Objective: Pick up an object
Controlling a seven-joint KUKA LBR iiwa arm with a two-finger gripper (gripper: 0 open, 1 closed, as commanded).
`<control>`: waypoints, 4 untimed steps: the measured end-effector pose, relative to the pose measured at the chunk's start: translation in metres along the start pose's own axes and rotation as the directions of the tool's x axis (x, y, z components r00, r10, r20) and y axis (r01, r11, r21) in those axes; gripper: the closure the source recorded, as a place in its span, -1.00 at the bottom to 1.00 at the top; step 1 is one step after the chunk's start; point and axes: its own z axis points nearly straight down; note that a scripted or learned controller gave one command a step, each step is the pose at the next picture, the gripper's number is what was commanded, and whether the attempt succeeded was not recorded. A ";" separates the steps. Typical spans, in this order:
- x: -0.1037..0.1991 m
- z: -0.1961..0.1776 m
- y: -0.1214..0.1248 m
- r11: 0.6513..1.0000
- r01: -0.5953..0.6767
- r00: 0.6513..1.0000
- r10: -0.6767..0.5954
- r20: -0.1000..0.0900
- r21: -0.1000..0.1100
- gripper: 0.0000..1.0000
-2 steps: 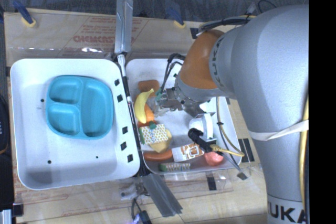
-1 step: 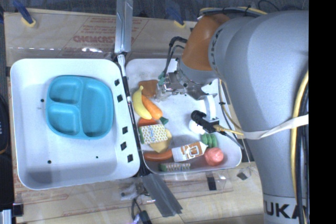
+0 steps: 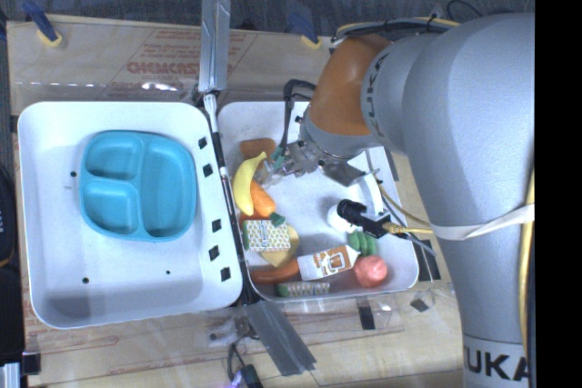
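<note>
My gripper [image 3: 284, 163] is down in the right bin [image 3: 400, 282], at its upper left part. Its tip is right beside the top end of a yellow banana [image 3: 243, 186] and just below a brown bread-like piece [image 3: 257, 146]. An orange carrot [image 3: 263, 201] leans against the banana's lower side. I see nothing lifted off the bin floor. The orange wrist band and the grey arm cover the bin's far right corner.
Lower in the right bin lie a yellow-and-white box [image 3: 268, 236], a sausage [image 3: 274, 273], an orange carton [image 3: 328, 262], a red round fruit [image 3: 370, 270] and a green item [image 3: 362, 243]. The left bin [image 3: 45, 286] holds a blue divided plate [image 3: 138, 184].
</note>
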 end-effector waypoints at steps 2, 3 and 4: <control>-0.019 -0.002 0.054 0.994 0.106 0.994 -0.106 0.002 -0.004 -1.00; -0.019 -0.013 0.055 0.994 0.111 0.994 -0.111 0.002 -0.006 1.00; 0.045 -0.103 0.074 0.984 0.177 0.984 -0.177 0.003 -0.008 1.00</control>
